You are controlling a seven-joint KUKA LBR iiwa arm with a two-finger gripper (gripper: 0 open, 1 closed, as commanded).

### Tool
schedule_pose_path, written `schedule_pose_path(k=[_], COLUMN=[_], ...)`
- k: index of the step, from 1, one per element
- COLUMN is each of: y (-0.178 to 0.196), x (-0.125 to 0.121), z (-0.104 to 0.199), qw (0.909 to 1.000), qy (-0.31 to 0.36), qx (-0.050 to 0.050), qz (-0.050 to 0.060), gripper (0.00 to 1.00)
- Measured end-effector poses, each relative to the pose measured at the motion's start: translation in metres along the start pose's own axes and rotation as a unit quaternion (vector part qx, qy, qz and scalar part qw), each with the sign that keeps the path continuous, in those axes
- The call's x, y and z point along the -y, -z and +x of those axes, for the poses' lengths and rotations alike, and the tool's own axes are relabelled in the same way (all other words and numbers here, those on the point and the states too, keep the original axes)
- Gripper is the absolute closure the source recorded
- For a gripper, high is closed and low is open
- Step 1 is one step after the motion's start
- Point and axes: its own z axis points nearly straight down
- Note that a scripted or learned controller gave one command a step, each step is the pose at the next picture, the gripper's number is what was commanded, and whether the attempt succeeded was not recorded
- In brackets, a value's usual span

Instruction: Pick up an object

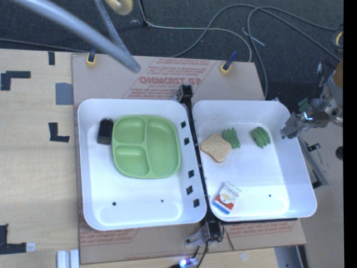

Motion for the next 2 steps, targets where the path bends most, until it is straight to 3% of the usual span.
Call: schedule_pose_path(k=[2], y=[-0.024], x=[-0.034], z=[0.106], qw=[1.0], qy=[0.001], qx=[-0.001], qz=[0.003], gripper=[1.0])
